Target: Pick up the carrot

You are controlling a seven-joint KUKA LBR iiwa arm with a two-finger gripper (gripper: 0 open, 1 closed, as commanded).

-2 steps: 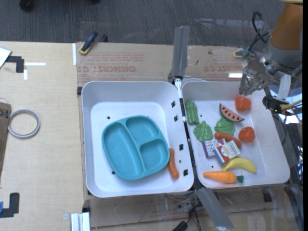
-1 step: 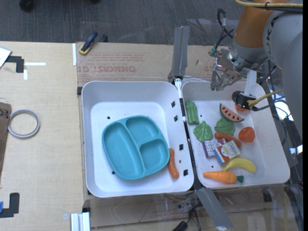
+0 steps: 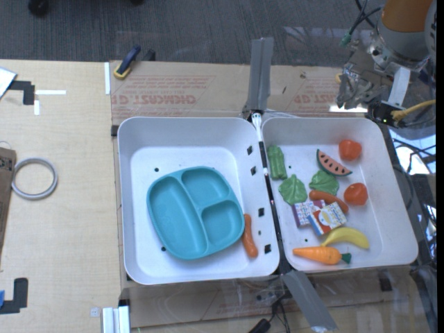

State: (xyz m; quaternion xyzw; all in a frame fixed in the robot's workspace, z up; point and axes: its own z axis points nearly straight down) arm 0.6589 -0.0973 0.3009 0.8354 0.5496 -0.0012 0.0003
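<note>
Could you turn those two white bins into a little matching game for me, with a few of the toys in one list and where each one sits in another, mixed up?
Things:
1. carrot
2. watermelon slice
3. blue divided plate
4. banana

Places:
A. middle of the left bin
B. near edge of the right bin, lying sideways
C. just above the carrot, on its right side
D. far half of the right bin, left of an orange-red ball

Pairs: 1-B, 2-D, 3-A, 4-C
</note>
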